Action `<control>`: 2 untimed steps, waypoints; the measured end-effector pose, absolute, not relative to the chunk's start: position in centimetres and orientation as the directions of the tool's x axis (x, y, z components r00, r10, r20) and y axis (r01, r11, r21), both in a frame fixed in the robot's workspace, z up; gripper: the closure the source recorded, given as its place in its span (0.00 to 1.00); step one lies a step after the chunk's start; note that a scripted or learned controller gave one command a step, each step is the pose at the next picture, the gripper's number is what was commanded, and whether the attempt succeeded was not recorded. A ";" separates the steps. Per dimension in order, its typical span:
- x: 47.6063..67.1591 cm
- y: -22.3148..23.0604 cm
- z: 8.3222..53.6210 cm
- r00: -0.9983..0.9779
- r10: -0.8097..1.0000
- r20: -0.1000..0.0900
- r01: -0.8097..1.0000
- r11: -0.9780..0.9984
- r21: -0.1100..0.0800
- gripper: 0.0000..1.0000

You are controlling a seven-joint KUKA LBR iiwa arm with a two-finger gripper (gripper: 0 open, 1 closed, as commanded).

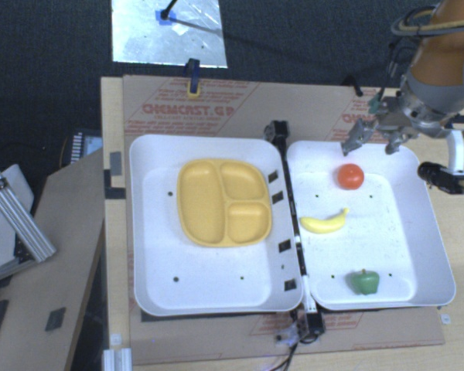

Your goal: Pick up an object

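The tool [375, 139] hangs over the far edge of the right bin [425, 207], fingers spread, nothing between them. Just to its near-left, almost under it, sits the tomato [350, 176], the closest pick. Further near lies the banana [325, 222], long axis running left to right; the pepper [363, 281] waits nearest of all. A short drop toward the tomato looks likeliest.
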State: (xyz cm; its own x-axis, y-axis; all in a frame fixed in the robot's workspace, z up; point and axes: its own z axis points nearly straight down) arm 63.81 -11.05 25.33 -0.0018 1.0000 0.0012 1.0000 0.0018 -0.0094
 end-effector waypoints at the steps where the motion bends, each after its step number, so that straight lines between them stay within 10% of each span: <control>1: 64.0 -11.0 26.0 -0.004 1.000 0.000 1.000 0.004 0.001 0.00; 2: 64.4 -11.2 21.8 -0.002 1.000 -0.001 1.000 0.002 0.001 0.00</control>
